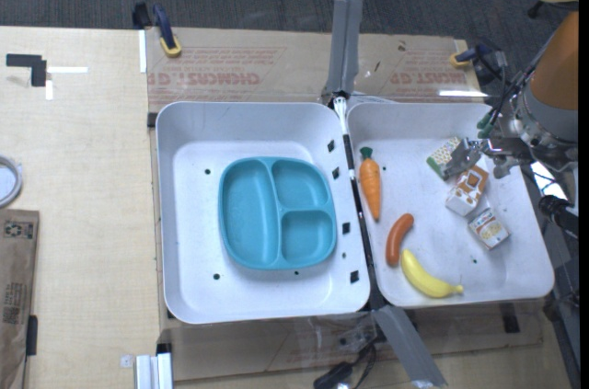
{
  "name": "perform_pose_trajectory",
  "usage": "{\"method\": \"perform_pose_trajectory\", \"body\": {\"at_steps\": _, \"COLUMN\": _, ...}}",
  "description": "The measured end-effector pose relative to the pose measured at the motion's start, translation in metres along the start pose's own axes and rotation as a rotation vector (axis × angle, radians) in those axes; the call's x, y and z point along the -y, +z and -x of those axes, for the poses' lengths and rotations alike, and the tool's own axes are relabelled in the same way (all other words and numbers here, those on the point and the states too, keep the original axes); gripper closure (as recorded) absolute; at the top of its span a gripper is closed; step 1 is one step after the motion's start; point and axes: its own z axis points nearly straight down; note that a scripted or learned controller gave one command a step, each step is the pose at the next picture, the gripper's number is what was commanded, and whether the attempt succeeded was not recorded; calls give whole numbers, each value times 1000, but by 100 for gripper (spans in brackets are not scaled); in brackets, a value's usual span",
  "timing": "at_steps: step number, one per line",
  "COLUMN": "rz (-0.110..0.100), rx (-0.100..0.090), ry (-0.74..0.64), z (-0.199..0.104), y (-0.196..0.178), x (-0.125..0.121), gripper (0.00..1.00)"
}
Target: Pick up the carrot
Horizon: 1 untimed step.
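Two shallow white bins were seen side by side on the desk (74, 194). The left bin (184, 148) held a blue divided plate (276, 212), which lay flat near its middle. The carrot (370, 183) lay in the right bin (525, 277), close to that bin's left wall, with its green top pointing away toward the far edge and its tip pointing toward the near edge. Just beside it, nearer the front, a sausage (398, 238) was found lying at a slant, and a banana (427, 276) rested next to the sausage's lower end. Toward the right side of the same bin, a small carton (467, 189) and a second small box (489, 229) were placed close together, with a grey packet (444, 155) just behind them.

The gripper (488, 148) was positioned over the far right part of the right bin, above the carton and packet and well apart from the carrot. Whether it was apart or together could not be told from the view. Nothing was seen held in it. The orange band (560, 70) of the arm was visible at the right edge. A roll of tape (7, 183) lay on the desk at the far left.
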Motion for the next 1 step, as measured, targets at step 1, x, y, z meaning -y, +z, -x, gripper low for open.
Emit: {"method": "perform_pose_trajectory", "body": {"at_steps": 1, "rz": 3, "rx": 1, "ry": -354, "z": -38, "y": 128, "x": -42, "gripper": 0}}
